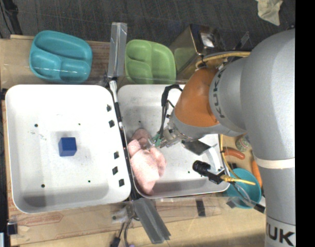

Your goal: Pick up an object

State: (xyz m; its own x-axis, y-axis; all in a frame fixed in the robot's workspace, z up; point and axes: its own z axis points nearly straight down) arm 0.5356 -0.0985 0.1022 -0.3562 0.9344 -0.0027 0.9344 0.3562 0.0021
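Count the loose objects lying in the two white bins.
2. A blue cube sits in the left bin of the view; a pink soft item lies in the right bin. The arm covers part of that bin, so more may be hidden.

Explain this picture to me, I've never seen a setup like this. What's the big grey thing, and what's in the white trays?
The big grey and orange shape is a robot arm, reaching in from the right. A single camera looks down on the bench from above. The arm's gripper, a two-finger claw, is low in the right white bin, at the top edge of a pink soft bundle. I cannot tell whether it grips anything. The left white bin holds a small blue cube. Behind the bins lie a teal tray and a green tray.
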